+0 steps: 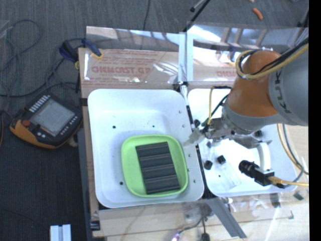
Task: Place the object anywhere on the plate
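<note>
Camera view shows my claw near the wall between the two white bins, and I cannot tell if it is wide or narrow, because my wrist covers it. To the left of my claw and a little lower, the green plate lies in the left bin. The dark ribbed object rests flat on this plate.

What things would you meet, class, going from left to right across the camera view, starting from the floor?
Handheld controller on the floor → left bin → green plate → dark ridged block lying on the plate → arm's orange band over the right bin.
</note>
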Controlling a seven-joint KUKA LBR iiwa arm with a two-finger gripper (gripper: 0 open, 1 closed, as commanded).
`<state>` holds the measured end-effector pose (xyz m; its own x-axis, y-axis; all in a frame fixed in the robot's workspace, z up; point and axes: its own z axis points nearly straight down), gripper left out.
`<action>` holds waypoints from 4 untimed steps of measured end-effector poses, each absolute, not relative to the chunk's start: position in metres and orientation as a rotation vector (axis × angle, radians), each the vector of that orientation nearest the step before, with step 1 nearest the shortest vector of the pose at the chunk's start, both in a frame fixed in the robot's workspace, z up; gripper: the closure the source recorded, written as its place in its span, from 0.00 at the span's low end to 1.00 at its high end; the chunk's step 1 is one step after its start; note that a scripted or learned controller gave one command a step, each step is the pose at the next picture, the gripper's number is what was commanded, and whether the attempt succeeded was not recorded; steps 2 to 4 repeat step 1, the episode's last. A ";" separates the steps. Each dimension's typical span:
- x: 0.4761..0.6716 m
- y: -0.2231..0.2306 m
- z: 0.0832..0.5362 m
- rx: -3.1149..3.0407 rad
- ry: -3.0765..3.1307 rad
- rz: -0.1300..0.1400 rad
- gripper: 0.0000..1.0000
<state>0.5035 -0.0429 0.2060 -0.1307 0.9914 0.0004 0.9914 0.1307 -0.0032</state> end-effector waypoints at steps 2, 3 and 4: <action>0.499 -0.026 0.212 -2.142 -2.295 0.004 0.00; 0.499 -0.026 0.212 -2.142 -2.295 0.004 0.00; 0.499 -0.026 0.212 -2.142 -2.295 0.004 0.00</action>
